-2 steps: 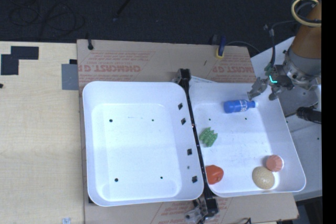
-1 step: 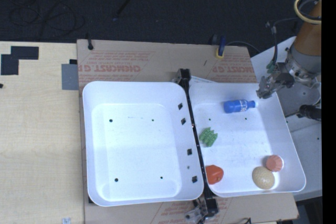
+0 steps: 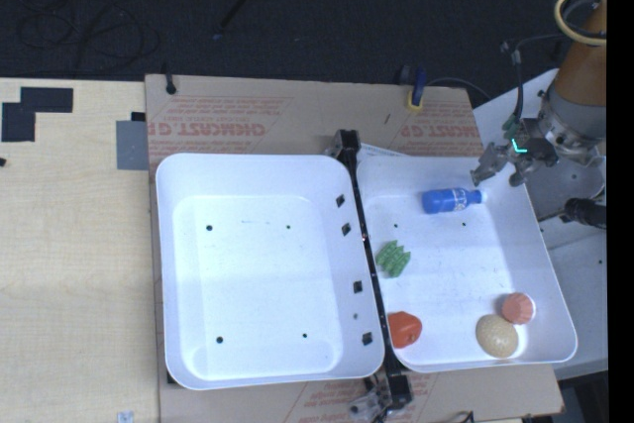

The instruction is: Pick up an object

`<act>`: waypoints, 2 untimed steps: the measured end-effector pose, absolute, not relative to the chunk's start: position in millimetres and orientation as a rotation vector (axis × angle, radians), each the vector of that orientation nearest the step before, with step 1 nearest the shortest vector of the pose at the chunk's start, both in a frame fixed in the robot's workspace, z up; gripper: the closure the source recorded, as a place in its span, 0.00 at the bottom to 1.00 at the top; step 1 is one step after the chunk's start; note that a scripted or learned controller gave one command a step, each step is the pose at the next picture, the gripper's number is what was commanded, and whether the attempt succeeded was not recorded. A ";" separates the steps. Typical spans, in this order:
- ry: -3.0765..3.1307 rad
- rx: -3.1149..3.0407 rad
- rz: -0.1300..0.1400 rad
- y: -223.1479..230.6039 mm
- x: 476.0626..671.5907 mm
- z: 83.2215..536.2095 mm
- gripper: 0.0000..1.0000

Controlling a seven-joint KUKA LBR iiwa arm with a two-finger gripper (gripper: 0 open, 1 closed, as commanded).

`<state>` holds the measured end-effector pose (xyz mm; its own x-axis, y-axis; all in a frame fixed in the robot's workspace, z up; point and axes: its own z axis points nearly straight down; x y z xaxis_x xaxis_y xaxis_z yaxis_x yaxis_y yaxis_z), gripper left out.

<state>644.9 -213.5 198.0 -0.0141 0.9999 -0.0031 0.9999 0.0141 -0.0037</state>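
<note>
The gripper point(image 3: 501, 165) was seen poised over the far right edge of the right bin point(image 3: 540, 243), its two fingers spread apart with nothing between them. The blue bottle point(image 3: 451, 201) was judged the likeliest thing to be taken: it lay on the bin floor near the far edge, just beside and to the left of the fingertips, a little nearer the camera than they were, without being touched by them. Its long axis was laid roughly parallel to the bin's far edge, with the pale cap end turned toward the gripper and the blue body pointing toward the divider between the two bins. The coming move was therefore judged to call for a short shift inward and down, with the fingers set across the bottle's narrow width rather than along its length. The arm point(image 3: 578, 84) was held at the bench's far right corner, its orange band above the grey wrist, the wrist tilted so that the fingers pointed down and leftward into the bin. The other things were placed well apart from the gripper: a green piece point(image 3: 393, 259) near the divider, a red piece point(image 3: 403, 328) at the near edge beside the divider, and a pink ball point(image 3: 517, 308) and a cream ball point(image 3: 497, 335) close together in the near right corner.
</note>
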 end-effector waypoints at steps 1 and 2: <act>-2.240 -2.204 0.008 -214.1 645.3 208.5 1.00; -2.240 -2.202 0.009 -213.9 645.2 207.9 0.00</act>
